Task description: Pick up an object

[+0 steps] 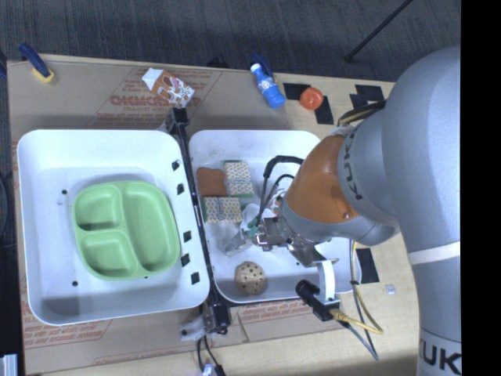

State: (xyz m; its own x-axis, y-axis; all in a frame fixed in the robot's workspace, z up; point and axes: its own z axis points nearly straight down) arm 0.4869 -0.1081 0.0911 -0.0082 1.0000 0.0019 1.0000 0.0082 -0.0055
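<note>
The right bin (235, 141) holds several small objects: a brown block (210, 182), two patterned green-and-white packets (237, 177) (221, 208), a crumpled clear wrapper (235, 241), and a tan dotted ball (250, 277) near its front wall. My gripper (262, 236) hangs low over the middle of this bin, just right of the wrapper, below the orange wrist band (317, 190). The wrist and cables hide its fingers.
The left bin (35, 210) carries a green divided plate (125, 229). On the bench behind the bins lie a snack packet (168, 88), a blue bottle (268, 84), an orange ball (311, 97) and a blue-yellow clip (35, 63). The arm's grey body covers the right side.
</note>
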